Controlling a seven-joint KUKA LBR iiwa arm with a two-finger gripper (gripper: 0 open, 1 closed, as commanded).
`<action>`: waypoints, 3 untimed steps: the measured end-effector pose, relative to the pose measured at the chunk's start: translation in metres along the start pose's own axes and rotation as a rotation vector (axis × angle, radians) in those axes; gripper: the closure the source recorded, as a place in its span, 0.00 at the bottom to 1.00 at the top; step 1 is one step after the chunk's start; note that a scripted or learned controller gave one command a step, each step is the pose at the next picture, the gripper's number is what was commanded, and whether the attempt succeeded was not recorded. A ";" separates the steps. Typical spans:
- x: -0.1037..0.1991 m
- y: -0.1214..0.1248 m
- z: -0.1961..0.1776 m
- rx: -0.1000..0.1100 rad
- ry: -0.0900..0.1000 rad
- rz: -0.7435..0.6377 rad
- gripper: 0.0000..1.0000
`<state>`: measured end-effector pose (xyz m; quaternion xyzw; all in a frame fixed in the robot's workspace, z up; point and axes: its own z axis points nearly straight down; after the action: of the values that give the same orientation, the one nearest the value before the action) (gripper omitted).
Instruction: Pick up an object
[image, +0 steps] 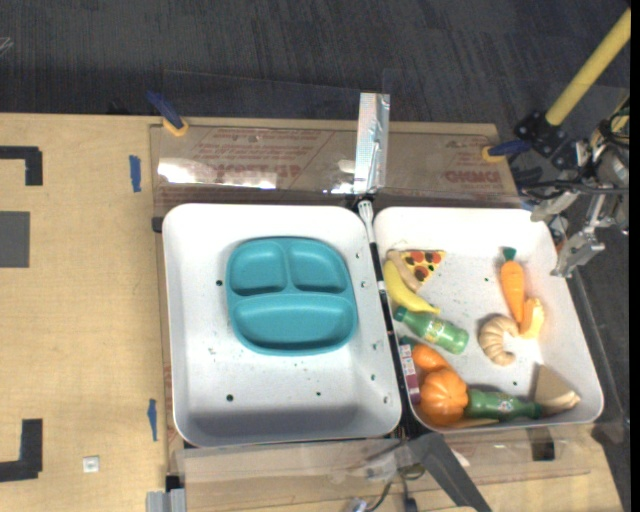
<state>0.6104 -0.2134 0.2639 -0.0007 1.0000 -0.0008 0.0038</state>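
Although no object has yet been grasped, the pre-grasp stage of the task is judged to be in hand, with selection and approach left to be done. Read from left to right, the bench (80, 300) is seen to carry two white bins side by side. Within the left bin (190, 390) a teal divided plate (291, 295) is laid flat. Within the right bin (575, 350) the graspable items are gathered: a banana (400, 290) touching a pizza slice (418, 265) near the dividing wall, a green bottle (433, 329) just below them, a small pumpkin (443, 394) at the near edge with a second green bottle (500, 404) beside it, a croissant (497, 338) towards the middle, and a carrot (512, 285) lying lengthwise near the far right.

At the upper right, outside the right bin's corner, part of the robot's metal hardware (585, 230) is seen; it is taken to be the end effector, but whether it is spread or pressed together cannot be told, and nothing is seen pinched in it. The carrot is the nearest candidate, lying down and to the left of this hardware and apart from it; the croissant lies further inward. For the next move, travel leftward over the bin wall is judged necessary, followed by a descent over a chosen item, the carrot standing relatively free of neighbours.
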 end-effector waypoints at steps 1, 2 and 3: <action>0.069 0.010 0.165 0.002 -0.004 0.051 0.00; 0.065 0.011 0.153 0.005 -0.014 0.047 1.00; -0.007 -0.009 0.175 0.000 -0.001 -0.209 1.00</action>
<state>0.6188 -0.2222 0.0886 -0.1051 0.9944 -0.0011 0.0044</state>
